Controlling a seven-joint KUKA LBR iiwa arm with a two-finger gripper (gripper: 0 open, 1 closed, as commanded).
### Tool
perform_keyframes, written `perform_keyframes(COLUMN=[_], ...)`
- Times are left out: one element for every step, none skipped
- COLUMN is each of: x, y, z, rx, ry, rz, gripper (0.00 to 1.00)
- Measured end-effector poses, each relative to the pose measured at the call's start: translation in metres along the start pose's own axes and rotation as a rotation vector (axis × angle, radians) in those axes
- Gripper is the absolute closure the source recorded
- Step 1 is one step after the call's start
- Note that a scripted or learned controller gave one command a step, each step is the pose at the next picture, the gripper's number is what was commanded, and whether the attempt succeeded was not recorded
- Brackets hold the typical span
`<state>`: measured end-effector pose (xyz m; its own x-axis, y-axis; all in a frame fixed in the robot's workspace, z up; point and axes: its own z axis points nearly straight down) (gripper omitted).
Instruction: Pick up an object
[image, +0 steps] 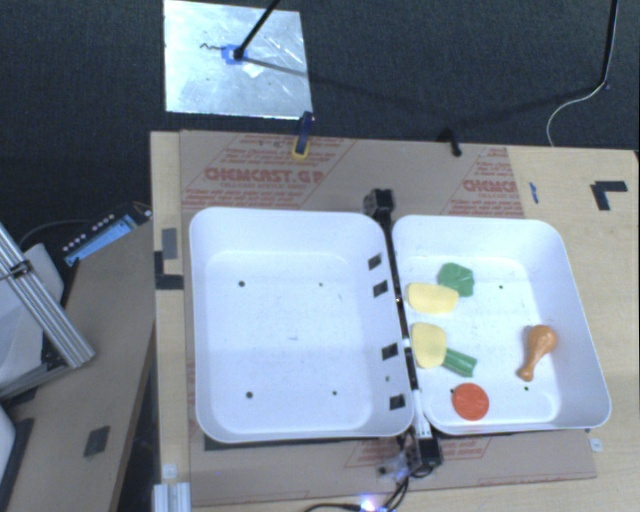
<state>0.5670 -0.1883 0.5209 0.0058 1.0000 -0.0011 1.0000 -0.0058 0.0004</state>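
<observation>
Candidates: you have every piece in the right bin (560, 250) | orange drumstick (537, 351) lies apart near its right wall, easiest to reach | yellow pieces (432, 297) touch green ones (456, 277), so crowded | gripper: you cannot tell its state.

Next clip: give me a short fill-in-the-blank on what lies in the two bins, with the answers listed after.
1. All the toy objects lie in the ____ bin of the camera view.
2. The round flat piece nearest the front edge is ____ in colour.
3. The drumstick lies to the ____ of the two yellow pieces.

Missing words: right; red; right
</observation>
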Motion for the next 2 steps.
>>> perform_keyframes(x=[-0.0180,-0.0172], y=[0.0785,0.0758], z=[-0.0152,-0.0146], rx=[-0.008,-0.003], ry=[-0.003,-0.001], rz=[-0.011,-0.011], gripper=[1.00,0.00])
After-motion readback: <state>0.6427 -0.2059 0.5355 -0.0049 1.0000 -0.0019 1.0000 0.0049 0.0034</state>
